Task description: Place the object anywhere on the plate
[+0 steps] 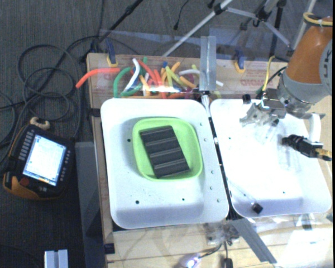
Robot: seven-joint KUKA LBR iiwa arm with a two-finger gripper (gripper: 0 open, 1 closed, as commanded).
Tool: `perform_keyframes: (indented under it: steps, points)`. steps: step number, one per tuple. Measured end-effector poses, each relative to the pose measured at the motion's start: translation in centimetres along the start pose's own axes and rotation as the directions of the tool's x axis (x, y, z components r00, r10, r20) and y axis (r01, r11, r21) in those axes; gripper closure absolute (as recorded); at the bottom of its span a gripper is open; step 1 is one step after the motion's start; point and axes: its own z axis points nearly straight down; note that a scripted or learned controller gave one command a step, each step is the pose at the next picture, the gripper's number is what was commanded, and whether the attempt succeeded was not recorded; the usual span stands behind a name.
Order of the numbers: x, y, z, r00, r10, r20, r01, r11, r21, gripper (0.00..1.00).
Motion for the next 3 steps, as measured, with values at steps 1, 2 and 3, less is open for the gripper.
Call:
perform_keyframes:
  steps: [1,2,3]
  points:
    - [0.0,0.0,0.0,1.0,0.0,0.0,0.0,1.0,0.0,0.0]
    - [-2.6,-2.0,-9.8,0.99,0.14,0.0,-0.14,0.99,-0.003,0.0]
    - [-2.7,-0.8,-23.1,0.957,0.29,0.0,-0.29,0.957,0.0,0.0]
